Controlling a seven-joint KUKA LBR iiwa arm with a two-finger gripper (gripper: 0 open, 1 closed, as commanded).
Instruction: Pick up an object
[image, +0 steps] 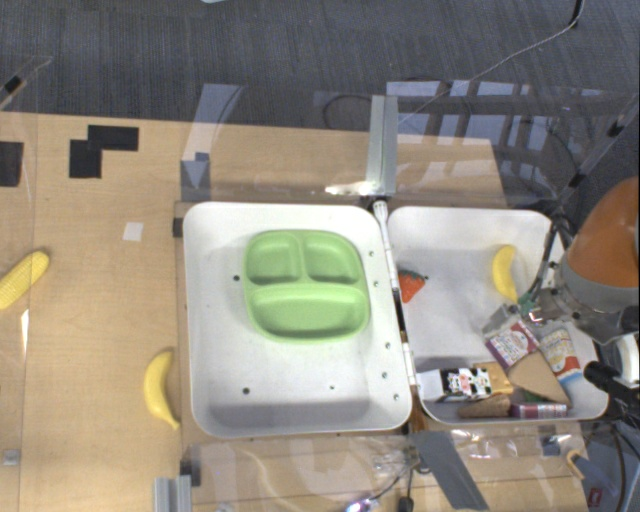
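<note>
The right bin (455, 235) holds a yellow banana (505, 272) near its far right side and a red strawberry (410, 285) by its left wall. Along its front lie a purple-and-white packet (510, 345), a white tube (558, 352), a brown wedge (540, 380), a small printed box (465, 382) and a dark marker (540, 408). My gripper (528, 312) hangs low over the right side of this bin, just below the banana and right above the packet. The grey wrist and orange band (612, 235) cover what lies under them.
The left bin (215, 400) carries a green divided plate (305, 283). A second banana (160, 388) and a yellow corn cob (20, 280) rest on the wooden bench left of the bins. A metal post (383, 140) stands behind the divider between the bins.
</note>
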